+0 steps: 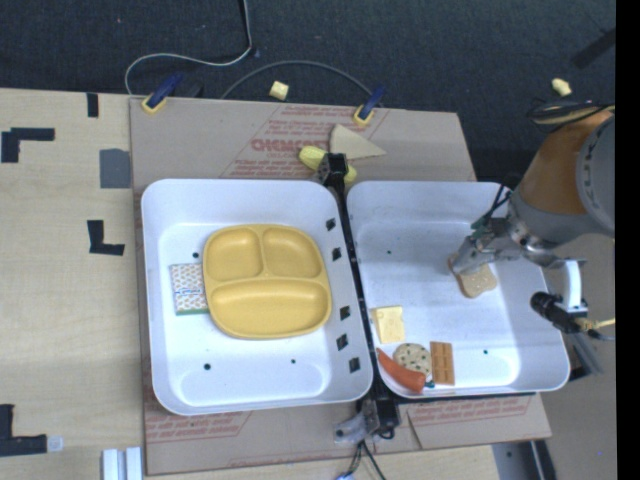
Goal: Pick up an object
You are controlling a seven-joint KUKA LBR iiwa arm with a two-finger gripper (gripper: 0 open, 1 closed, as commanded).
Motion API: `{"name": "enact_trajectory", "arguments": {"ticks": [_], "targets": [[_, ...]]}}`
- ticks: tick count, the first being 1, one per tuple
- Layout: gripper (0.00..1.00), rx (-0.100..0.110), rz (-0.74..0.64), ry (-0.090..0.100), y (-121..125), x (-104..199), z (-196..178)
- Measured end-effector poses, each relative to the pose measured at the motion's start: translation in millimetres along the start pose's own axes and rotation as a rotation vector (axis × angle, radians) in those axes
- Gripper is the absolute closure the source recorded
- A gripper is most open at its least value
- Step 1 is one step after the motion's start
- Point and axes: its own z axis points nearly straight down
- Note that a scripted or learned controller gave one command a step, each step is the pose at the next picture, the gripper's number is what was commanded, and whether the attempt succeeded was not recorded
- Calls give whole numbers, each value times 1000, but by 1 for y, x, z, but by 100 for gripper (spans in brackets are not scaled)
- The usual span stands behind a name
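Two shallow white bins are seen side by side on a brown cardboard sheet [290, 133] laid over the bench. The left bin [165, 268] is taken up largely by a yellow divided plate [268, 279], with a small patterned card [187, 288] lying just beside the plate's left edge and partly tucked against it. In the right bin [430, 203] several small items are gathered near the front left corner — a pale yellow square [389, 323], a round speckled cookie [411, 357], a brown wafer-like bar [442, 362] just right of the cookie, and a red-orange piece [398, 371] at the bin's front wall. Well apart from that cluster, toward the right half of the same bin, a tan bread-like piece [479, 282] is found on the bin floor. The grey arm with its orange band [560, 178] is extended in from the right, and the gripper [470, 261] is lowered directly over the upper left of the tan piece, touching or nearly touching it; whether the piece is pinched cannot be told, since the pincer's tips are too small and dark to be made out. Beyond the bins, a yellow object [313, 155] and a tan wedge [356, 143] are set on the cardboard near the back — both close to the dark divider between the bins.
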Motion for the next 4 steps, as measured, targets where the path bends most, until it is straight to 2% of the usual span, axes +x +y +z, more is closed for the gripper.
{"name": "enact_trajectory", "arguments": {"ticks": [1, 2, 3, 4], "targets": [[0, 1, 1, 1, 0, 0, 0], [0, 12, 3, 8, -35, -16, -75], [0, 10, 2, 1, -23, -3, 18], [0, 5, -1, 6, 38, -15, 13]]}}
